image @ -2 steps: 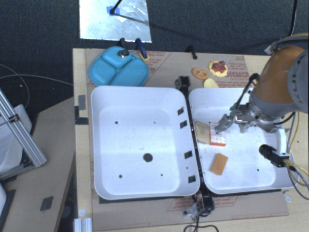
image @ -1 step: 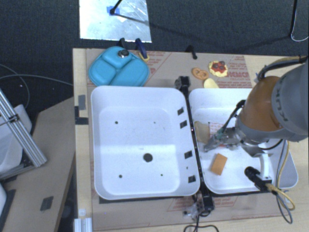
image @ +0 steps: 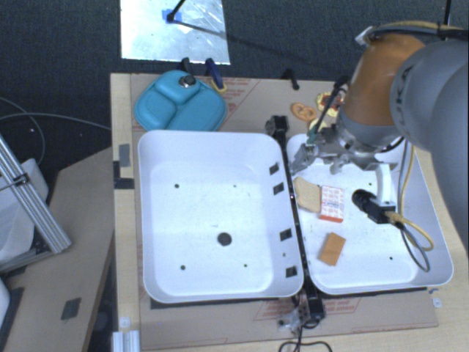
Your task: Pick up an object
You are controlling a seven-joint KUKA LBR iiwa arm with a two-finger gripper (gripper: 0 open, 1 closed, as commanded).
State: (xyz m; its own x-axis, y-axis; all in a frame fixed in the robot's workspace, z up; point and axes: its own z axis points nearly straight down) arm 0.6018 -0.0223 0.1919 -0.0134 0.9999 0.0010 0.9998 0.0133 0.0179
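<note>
item 1, gripper (image: 308,155): on the grey arm (image: 432,101) with its orange band, reaching in from the right; low over the far left corner of the right bin (image: 366,273), close to the divide between the two bins. whether it was spread or pressed together could not be told; nothing was seen held in it.

item 2, tan square piece (image: 308,194): lay flat on the right bin's floor, just nearer the camera than the gripper, beside the bin's left wall.

item 3, red-and-white box (image: 332,203): lay flat, touching or just beside the tan square piece on its right.

item 4, orange-brown block (image: 332,248): lay alone nearer the front of the right bin, apart from the other two.

item 5, left bin (image: 205,196): held one small dark round spot (image: 224,239) near the middle of its floor.

item 6, blue lidded container (image: 179,101): stood on the bench (image: 253,105) behind the left bin, outside both bins.

item 7, small orange piece (image: 302,111): lay on the bench behind the right bin.

item 8, shiny sheet (image: 172,17): lay on the dark floor beyond the bench.
</note>
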